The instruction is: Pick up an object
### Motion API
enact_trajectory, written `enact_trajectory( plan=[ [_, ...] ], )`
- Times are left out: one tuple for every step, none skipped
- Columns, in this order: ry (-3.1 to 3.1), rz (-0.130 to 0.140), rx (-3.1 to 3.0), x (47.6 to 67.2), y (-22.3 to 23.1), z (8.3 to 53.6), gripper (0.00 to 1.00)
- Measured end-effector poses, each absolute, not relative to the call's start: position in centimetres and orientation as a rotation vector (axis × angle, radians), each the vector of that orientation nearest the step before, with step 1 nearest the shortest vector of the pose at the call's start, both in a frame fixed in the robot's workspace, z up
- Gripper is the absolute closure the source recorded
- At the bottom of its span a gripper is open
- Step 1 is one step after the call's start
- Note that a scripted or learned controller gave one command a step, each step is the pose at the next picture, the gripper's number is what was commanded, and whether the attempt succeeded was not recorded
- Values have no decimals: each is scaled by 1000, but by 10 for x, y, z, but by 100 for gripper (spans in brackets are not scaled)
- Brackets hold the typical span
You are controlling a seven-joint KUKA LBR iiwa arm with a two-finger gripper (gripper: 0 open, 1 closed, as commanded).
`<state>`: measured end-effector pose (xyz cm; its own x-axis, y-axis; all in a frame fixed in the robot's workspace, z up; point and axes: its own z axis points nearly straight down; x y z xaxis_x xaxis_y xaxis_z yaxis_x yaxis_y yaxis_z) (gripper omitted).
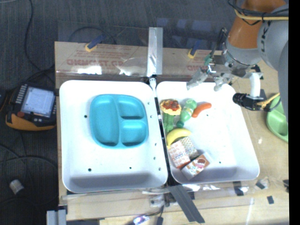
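Observation:
My gripper (206, 82) hangs over the back edge of the right bin (234, 139), fingers spread apart with nothing between them. Below and to its left lie several toy foods against the bin's left wall: a small pizza piece (170, 107), a green vegetable (186, 109), an orange carrot (202, 108), a dark green piece (168, 123), a yellow banana (177, 135) and two printed snack packets (187, 156). The carrot is the closest item to the gripper, a little in front of it.
The left bin (75, 139) holds a blue divided plate (118, 119). A metal post (155, 50) stands behind the seam between the bins. A green object (279, 118) sits on the bench at the far right, and a handheld pendant (33, 104) lies to the left.

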<state>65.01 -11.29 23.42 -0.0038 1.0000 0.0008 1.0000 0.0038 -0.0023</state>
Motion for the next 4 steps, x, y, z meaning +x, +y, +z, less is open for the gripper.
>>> enact_trajectory(
  plan=[
    [-2408,-2,-2014,629,-154,103,0],
    [-2321,-9,-2114,659,-204,90,0],
    [-2375,0,-2070,641,-172,89,0],
    [-2377,-8,-2072,642,-171,101,100]
  ],
)
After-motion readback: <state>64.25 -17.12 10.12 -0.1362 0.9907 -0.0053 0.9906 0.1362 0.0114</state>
